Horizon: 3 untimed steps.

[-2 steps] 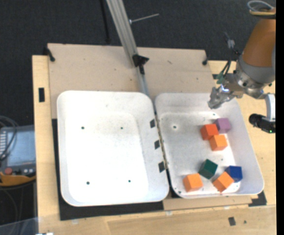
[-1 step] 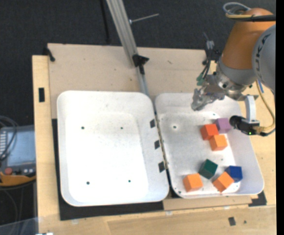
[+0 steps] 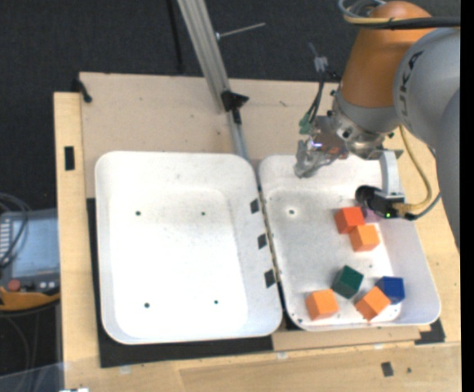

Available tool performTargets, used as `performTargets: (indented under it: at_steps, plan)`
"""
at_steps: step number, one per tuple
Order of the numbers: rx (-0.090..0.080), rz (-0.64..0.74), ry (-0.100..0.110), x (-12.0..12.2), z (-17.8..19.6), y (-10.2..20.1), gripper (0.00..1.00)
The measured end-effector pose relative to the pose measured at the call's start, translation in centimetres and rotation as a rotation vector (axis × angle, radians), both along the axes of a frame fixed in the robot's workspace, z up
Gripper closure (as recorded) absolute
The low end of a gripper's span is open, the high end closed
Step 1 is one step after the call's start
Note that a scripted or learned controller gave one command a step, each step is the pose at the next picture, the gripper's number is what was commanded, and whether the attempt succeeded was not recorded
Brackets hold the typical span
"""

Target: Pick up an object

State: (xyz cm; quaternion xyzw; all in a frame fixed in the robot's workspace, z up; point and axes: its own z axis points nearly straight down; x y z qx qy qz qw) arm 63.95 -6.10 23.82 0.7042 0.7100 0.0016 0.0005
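The right bin (image 3: 302, 243) holds several small blocks. An orange-red block (image 3: 350, 217) touches an orange block (image 3: 365, 237) near its right side. Along the front lie a dark green block (image 3: 347, 282), a blue block (image 3: 392, 288) and two orange blocks (image 3: 322, 303) (image 3: 373, 302). My gripper (image 3: 307, 163) hangs over the bin's back left corner, well apart from all the blocks, with the orange-banded wrist (image 3: 375, 47) above it. I see nothing held in it.
The left bin (image 3: 171, 243) sits beside the right one, with black clips (image 3: 263, 239) along the seam. A slanted aluminium rail (image 3: 208, 55) rises behind the bins. A black cable and sensor (image 3: 383, 198) hang by the wrist. A pendant (image 3: 24, 256) lies off the bench at left.
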Motion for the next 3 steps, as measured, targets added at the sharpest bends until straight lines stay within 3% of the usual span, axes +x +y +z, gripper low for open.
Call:
performTargets:
  at_steps: [3]
  plan:
    - [-0.001, -0.001, 0.001, 2.0, -1.5, 14.8, 1.0]
